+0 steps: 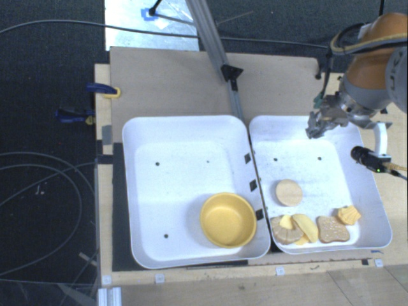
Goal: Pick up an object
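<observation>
Two bins: shallow, white, set side by side on the bench (191,81), their inner walls touching along the middle.
Bench: tan board, bare behind the bins; a grey pole (210,30) crosses it at a slant from the top edge down to the seam between the bins.
Left bin (166,145): holds one item only, at its near right corner.
Right bin (293,139): items gathered along its near edge; far half bare.
Arm (376,62): grey with orange band, entering from the right, over the far right corner of the right bin.
Yellow bowl (228,219): upright, in the left bin, close to the inner wall.
Gripper (317,129): poised over the far right part of the right bin, well apart from every item; nothing seen between its fingers; whether they are open or closed cannot be told.
Round tan disc (289,192): lying flat, in the right bin, just behind the near row.
Near row, right bin: a brownish piece (285,232) at the left, a yellow banana-like piece (306,227) touching it, a toast-like slice (333,229), and a small orange-yellow piece (348,215) at the right end.
Clamps: a blue and yellow one (102,90) and a blue one (75,115) at the bench's left edge.
</observation>
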You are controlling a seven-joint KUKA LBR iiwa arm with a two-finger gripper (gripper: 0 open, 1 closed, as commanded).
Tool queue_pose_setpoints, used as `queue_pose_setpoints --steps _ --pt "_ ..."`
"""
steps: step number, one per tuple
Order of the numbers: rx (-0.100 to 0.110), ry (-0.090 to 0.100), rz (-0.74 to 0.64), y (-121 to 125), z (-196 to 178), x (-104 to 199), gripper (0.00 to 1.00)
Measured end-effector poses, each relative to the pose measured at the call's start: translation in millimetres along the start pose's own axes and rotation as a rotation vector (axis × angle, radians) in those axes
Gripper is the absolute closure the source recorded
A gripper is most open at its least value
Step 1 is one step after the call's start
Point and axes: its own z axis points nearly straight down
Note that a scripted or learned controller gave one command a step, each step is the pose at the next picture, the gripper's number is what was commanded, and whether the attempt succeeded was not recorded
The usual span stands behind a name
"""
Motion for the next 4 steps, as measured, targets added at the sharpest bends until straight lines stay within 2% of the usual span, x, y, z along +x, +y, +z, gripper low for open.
queue_pose_setpoints --steps 2,3,4 --pt "-0.003 -0.001 -0.008 10 -101 0 1.0" --pt "0.006 0.003 -0.011 -12 -82 54 1.0" --pt "0.006 0.003 -0.011 -31 -81 107 1.0"
